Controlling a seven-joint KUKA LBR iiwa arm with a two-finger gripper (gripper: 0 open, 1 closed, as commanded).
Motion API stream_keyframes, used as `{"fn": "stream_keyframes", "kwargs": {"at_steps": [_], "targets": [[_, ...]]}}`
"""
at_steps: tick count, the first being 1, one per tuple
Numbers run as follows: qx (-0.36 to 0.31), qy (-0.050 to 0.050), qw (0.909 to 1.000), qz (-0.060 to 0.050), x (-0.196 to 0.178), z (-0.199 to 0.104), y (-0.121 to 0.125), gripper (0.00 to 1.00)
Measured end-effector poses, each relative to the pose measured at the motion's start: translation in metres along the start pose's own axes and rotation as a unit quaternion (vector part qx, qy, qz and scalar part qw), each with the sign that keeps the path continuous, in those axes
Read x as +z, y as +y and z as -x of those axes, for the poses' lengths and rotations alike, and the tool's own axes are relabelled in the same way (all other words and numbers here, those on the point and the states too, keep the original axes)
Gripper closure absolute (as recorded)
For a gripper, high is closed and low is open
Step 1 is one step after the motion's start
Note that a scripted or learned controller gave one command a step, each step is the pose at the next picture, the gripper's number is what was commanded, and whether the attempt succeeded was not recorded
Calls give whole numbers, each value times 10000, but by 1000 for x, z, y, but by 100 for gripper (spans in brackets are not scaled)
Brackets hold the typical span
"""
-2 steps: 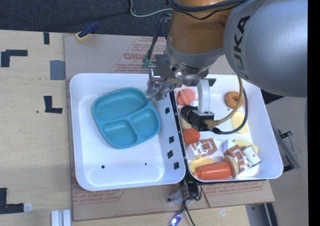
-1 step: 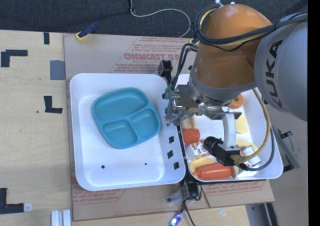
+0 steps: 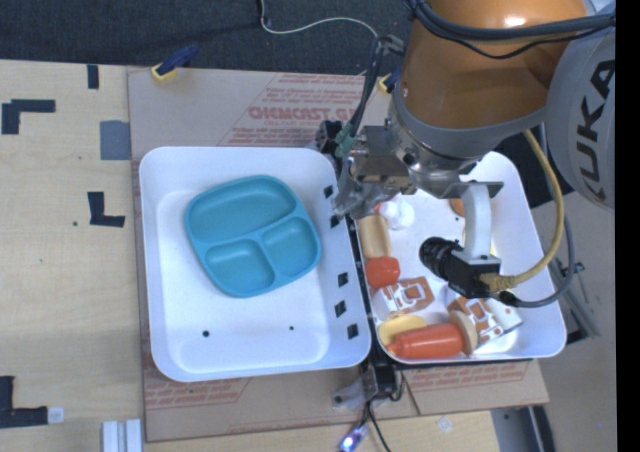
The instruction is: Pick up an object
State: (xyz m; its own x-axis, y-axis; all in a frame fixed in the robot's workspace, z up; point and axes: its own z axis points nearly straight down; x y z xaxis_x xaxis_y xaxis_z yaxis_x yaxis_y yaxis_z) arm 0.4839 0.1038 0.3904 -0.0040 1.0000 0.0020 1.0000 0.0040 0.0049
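The arm is reaching in from the right and its large orange band is covering the upper part of the right bin (image 3: 535, 340), so the gripper (image 3: 375, 180) is sitting low over the far left corner of that bin, close to the wall that is dividing the two bins. Whether its fingers are apart or together cannot be told, because the wrist body is hiding them from above. The nearest object is a tan cylinder (image 3: 373, 235), and it is lying just below the gripper in the view, with its long axis running away from the gripper toward the near edge of the bin; this is probably the relation on which the coming move depends, since the fingers would have to close across that axis. Beyond it, one red-orange piece (image 3: 383, 271), one orange and white patterned block (image 3: 411, 293), one yellow piece (image 3: 400, 324), one red sausage-shaped piece (image 3: 431, 342) and a second patterned block (image 3: 482, 318) are lying in a loose group near the front of the right bin. The left bin (image 3: 170, 340) is holding one blue divided plate (image 3: 253, 234), well apart from the gripper. Nothing seems to be lifted yet.
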Motion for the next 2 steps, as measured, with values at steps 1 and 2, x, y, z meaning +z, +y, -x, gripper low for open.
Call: {"fn": "stream_keyframes", "kwargs": {"at_steps": [1,2], "targets": [[1,-8,10000,-22,-17,-28,0,100],[7,-17,10000,-36,-26,-27,0,100]]}}
